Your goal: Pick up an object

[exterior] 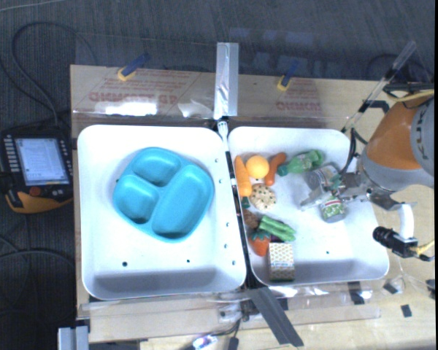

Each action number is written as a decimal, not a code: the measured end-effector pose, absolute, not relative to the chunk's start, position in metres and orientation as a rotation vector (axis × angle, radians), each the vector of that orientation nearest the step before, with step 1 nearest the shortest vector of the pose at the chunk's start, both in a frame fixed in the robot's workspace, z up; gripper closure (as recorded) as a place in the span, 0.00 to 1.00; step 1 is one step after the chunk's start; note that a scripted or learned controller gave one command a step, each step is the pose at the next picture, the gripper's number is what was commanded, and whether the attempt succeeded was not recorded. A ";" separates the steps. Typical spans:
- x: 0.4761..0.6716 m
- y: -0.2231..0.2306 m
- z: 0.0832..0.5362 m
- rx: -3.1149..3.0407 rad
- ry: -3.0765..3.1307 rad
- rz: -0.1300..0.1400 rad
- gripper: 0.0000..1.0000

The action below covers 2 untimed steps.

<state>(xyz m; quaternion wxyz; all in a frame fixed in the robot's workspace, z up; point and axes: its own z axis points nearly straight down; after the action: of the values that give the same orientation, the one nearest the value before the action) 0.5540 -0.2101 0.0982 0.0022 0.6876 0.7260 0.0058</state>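
**Arm low in right bin, jaws near a small can**

Arm [401, 148] enters from the right, orange band above the wrist, and reaches down into the right bin [365, 268]. Gripper [323, 189] sits in the bin's middle-right area. Cannot tell whether the jaws are open or closed; the metal parts blur together. A small can [333, 209] with a green label lies just below the gripper, touching or very close to it; no clear view of it between the jaws.

Along the bin's left side: an orange ball [258, 167], a carrot [241, 177], a beige dotted ball [262, 195], a green vegetable [277, 228], a patterned box [281, 261]. A green toy [301, 162] lies near the top, left of the gripper.

Left bin [102, 268] holds a blue three-part tray [163, 192]. A pendant [33, 168] rests on the floor left of the table [314, 97].
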 end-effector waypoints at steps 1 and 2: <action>0.603 -0.217 0.161 2.118 2.326 -0.007 0.00; 0.561 -0.213 0.096 2.144 2.308 0.011 0.00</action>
<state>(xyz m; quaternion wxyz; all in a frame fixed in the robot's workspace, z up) 0.5606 -0.2128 0.0957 -0.0045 0.6805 0.7327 0.0035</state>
